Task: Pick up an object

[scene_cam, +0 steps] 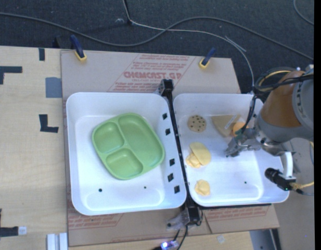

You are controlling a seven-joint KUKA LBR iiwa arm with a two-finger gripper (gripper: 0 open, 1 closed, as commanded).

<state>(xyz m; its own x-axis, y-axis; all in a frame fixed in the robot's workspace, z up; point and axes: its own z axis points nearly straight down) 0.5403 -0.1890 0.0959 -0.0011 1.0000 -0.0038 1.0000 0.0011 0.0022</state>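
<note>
Tray (128,145) sits untouched in left bin (79,108). Cookie (196,122), yellow pieces (198,154) and wedge (222,124) lie in right bin (254,184). Gripper (234,149) hovers low beside wedge, nothing visibly held. Looks like approach step; next: descend onto target.

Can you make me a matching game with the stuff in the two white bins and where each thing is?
Things:
1. green divided plate
2. round cookie
3. claw
4. small yellow piece

Places:
A. right bin, near its front edge
B. lying in the left bin
C. right bin, near its back edge, close to the divider
D. over the right bin, reaching in from the right

Pairs: 1-B, 2-C, 3-D, 4-A
</note>
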